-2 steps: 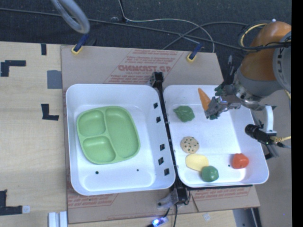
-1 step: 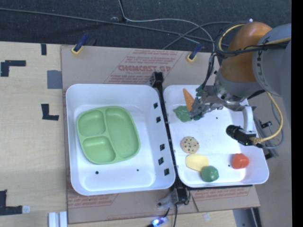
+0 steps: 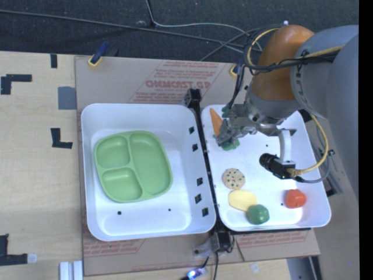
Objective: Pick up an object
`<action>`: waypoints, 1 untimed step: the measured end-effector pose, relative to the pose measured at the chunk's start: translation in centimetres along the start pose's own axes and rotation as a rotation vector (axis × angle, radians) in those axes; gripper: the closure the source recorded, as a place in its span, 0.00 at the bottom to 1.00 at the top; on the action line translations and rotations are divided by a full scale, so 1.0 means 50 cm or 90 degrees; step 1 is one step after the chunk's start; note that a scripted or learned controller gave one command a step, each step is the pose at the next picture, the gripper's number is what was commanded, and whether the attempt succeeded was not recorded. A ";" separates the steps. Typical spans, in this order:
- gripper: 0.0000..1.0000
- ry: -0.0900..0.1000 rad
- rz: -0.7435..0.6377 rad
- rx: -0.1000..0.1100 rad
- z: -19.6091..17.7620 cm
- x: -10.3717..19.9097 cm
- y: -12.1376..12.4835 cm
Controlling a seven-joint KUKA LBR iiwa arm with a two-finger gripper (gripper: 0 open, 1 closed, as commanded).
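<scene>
Pale wooden bench under a brown cardboard sheet (image 3: pixel 175 80) printed in red, of which "CHEMCAST GP" can be partly read; on it two white bins are set, the left bin (image 3: pixel 93 214) holding a green divided plate (image 3: pixel 133 165). At the upper left of the right bin (image 3: pixel 317 217) the gripper (image 3: pixel 229 134) is seen low over a small dark-green item (image 3: pixel 229 144), beside an orange carrot (image 3: pixel 216 120); whether it is spread or pinched cannot be told. The grasp step is judged in hand; a firm close and straight lift are called for next, while a cookie (image 3: pixel 233 178), yellow piece (image 3: pixel 241 199), green ball (image 3: pixel 257 214) and red piece (image 3: pixel 295 198) lie lower right.
</scene>
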State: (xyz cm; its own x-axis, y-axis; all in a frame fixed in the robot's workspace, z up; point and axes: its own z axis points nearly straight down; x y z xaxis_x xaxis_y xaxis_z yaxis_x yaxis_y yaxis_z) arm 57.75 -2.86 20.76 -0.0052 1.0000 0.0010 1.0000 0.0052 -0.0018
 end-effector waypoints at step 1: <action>1.00 0.000 -0.001 -0.001 -0.032 0.112 0.007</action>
State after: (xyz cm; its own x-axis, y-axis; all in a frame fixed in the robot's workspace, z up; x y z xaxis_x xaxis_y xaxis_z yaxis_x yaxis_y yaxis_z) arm 58.09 2.74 22.35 -0.0072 1.0000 0.0017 1.0000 0.0072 -0.0007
